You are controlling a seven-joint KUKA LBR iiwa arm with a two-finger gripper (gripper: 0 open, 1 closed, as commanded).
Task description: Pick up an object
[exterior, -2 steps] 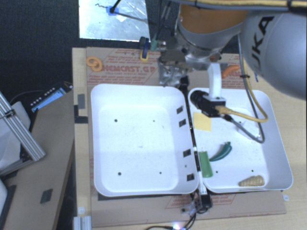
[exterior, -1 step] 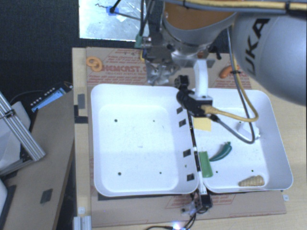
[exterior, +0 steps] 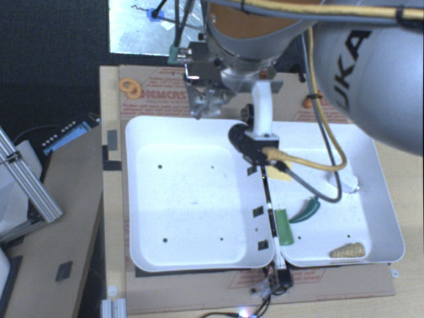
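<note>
Right bin [exterior: 377,197] holds green pepper [exterior: 306,211], tan piece [exterior: 348,250]; pincer [exterior: 207,105] above bins — grip unclear

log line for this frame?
arm: over bins' far edge | gripper: raised, grip unclear | right bin: green piece, tan piece

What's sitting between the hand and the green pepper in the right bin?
Nothing visible. The hand hangs over the back rim of the left bin, and the green pepper lies in the right bin with bare white floor around it, beyond the divider.
</note>
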